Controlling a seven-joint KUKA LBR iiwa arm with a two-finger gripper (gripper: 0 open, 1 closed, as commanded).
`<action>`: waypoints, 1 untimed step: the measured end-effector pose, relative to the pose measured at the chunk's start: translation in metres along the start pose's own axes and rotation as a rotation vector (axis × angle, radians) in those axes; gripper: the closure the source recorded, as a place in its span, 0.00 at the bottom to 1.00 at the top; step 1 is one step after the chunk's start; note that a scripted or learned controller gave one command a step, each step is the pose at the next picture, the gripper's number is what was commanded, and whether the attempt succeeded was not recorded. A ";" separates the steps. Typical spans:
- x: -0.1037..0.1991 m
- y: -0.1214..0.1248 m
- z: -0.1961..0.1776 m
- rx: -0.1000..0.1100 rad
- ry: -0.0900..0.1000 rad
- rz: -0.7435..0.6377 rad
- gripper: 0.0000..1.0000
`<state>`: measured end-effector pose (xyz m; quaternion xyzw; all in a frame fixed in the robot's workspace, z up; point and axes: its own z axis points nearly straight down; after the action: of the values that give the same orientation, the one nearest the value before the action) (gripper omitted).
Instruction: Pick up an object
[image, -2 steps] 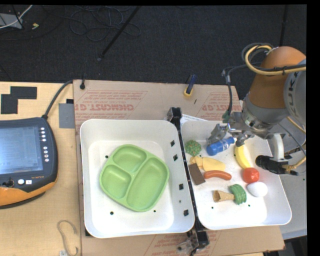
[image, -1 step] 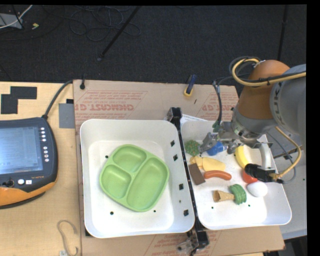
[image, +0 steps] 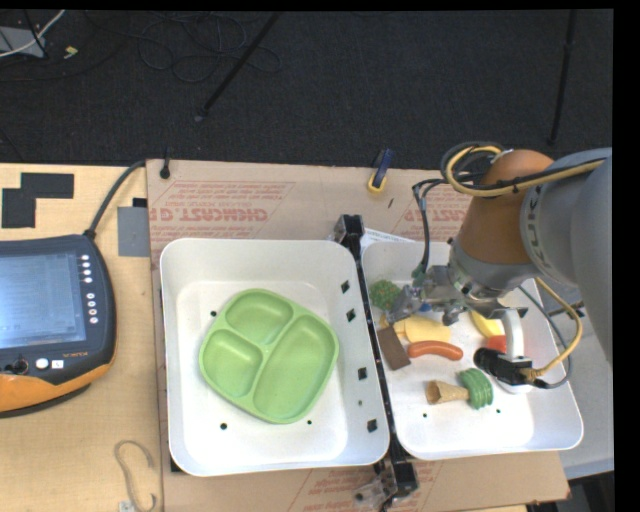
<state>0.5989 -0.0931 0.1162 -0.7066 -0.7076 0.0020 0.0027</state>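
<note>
Nearest in the right bin (image: 560, 425) lies a tan piece (image: 444, 392) touching a green ridged piece (image: 477, 388), both on the white floor and apart from my tool (image: 437, 300). Just beyond them an orange-red sausage (image: 436, 350) lies roughly crosswise. A brown block (image: 392, 351) sits to its left, close to the wall between the bins. A yellow piece (image: 420, 328) lies behind the sausage, touching or nearly touching it. A second yellow piece (image: 487, 324) rests to the right, partly under my wrist.

Level with these, the left bin (image: 190, 420) carries a green divided plate (image: 268, 352), lying flat near its middle.

My tool is low over the far half of the right bin, directly above the first yellow piece and just right of a green leafy toy (image: 385, 293). It appears to hang close to both, but the arm's bulk and the clutter hide it, and I cannot tell whether it is open or closed, or whether it grips anything.

Farther left on the worktop (image: 260, 205), a control pendant (image: 45, 315) with a lit screen lies outside the bins. At the far edge of the brown board a blue-and-yellow clamp (image: 380, 172) stands.
</note>
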 end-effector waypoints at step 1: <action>0.002 0.000 0.030 -0.003 -0.001 0.000 0.00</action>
<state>0.5990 -0.0906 0.0866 -0.7066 -0.7076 0.0011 0.0011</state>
